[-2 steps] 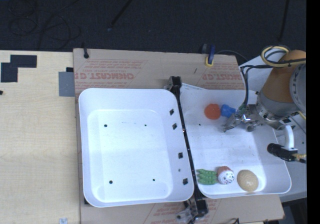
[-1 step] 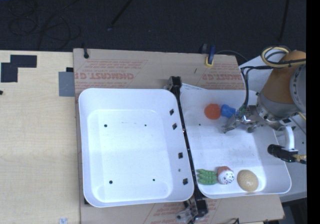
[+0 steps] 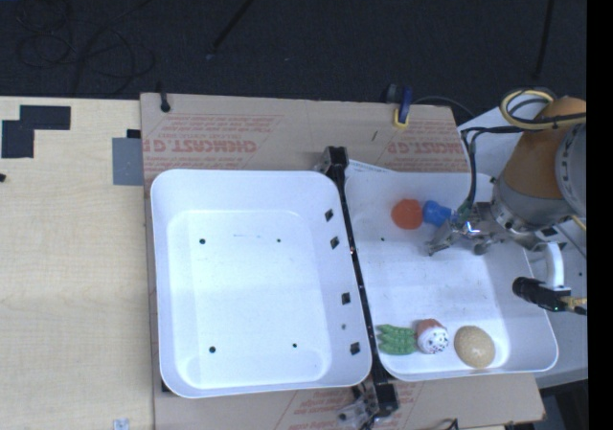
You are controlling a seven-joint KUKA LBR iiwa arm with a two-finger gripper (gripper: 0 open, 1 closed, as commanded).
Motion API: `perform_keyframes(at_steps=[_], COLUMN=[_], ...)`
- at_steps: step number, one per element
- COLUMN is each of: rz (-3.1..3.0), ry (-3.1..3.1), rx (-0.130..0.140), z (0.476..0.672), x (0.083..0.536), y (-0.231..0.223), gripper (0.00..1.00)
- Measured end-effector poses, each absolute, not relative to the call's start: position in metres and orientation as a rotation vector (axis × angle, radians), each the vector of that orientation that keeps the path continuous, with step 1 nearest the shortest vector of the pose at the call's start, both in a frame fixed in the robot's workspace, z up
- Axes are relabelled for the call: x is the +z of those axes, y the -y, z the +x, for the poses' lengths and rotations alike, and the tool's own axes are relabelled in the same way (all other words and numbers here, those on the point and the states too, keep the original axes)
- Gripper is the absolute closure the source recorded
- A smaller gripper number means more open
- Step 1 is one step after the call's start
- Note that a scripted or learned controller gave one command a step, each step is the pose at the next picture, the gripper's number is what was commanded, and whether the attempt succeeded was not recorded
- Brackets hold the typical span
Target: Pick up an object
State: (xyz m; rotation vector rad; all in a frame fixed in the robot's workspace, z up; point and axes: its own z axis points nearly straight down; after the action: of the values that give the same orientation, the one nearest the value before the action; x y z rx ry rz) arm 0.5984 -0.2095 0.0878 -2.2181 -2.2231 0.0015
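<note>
Objects lie unpicked in our right bin (image 3: 536,357): we see the gripper (image 3: 458,234) empty, fingers apart, near the blue block (image 3: 438,213).

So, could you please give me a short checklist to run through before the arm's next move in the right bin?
1. Objects within the right bin: ok; orange ball, blue piece, green toy, spotted ball, tan egg.
2. Gripper over that bin: ok, right of the blue piece.
3. Anything held: cannot tell.
4. Nearest target free-standing: not ok; blue piece touches the orange ball.
5. Near-edge trio spaced for grasping: not ok, crowded together.
</note>
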Motion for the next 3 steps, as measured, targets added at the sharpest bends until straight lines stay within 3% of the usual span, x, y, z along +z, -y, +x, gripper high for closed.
perform_keyframes(at_steps=[3], rz=[-2.218], ry=[2.223], rx=[0.001], z=[0.5984], x=[0.0878], y=[0.2095], gripper=[0.0])
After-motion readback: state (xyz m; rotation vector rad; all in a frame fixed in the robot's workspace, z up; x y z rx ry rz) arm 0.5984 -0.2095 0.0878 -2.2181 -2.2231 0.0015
